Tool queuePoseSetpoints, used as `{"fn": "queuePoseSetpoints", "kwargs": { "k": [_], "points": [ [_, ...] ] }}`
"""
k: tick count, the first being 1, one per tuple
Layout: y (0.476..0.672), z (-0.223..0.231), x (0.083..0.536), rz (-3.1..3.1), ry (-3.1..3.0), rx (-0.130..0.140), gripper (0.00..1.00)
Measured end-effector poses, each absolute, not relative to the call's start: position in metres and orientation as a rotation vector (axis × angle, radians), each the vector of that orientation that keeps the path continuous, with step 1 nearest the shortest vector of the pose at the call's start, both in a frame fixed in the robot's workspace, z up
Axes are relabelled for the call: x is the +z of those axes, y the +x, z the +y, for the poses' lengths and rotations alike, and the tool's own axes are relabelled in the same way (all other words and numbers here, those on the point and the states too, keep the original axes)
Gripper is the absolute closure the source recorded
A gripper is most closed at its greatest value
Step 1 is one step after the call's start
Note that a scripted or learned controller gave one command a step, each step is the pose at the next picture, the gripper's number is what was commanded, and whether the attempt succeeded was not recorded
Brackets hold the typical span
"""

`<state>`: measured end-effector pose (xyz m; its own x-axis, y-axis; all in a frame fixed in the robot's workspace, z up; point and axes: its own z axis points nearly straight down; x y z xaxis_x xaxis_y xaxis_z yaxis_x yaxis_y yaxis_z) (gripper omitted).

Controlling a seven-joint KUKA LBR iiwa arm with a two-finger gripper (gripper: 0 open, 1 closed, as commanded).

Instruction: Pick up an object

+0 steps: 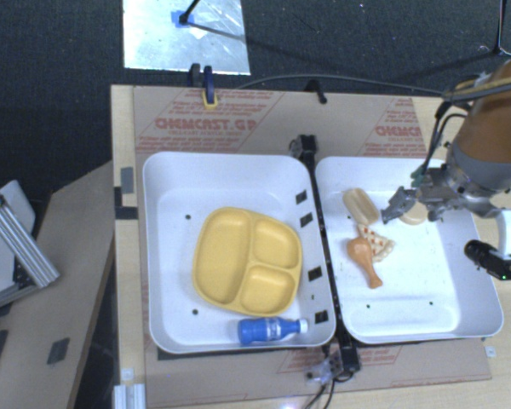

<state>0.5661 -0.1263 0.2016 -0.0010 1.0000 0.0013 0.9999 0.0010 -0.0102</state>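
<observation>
My gripper point(416, 209) hangs over the upper right part of the right bin point(426, 313), its fingers spread open. A pale beige round piece point(414, 219) lies in the bin just below and between the fingertips, partly hidden by them. Left of the gripper lie a tan bread-like roll point(359, 204), a small pizza-slice toy point(377, 243) and an orange drumstick point(366, 261). None of these is between the fingers.
The left bin point(170, 228) holds a yellow divided plate point(247, 258) and a blue bottle point(268, 330) lying on its side near the front wall. A black ridge with clips point(317, 237) runs between the bins. The arm's grey and orange body point(494, 135) stands at the right.
</observation>
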Motion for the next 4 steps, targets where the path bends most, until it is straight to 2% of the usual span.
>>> {"fn": "queuePoseSetpoints", "kwargs": {
  "k": [1,3,4],
  "points": [
    [0.569,-0.126,0.207,-2.225,-2.219,-0.001,0.00],
    [0.552,-0.128,0.115,-2.221,-2.218,0.002,0.00],
    [0.553,-0.127,0.083,-2.222,-2.218,0.001,0.00]
  ]
}}
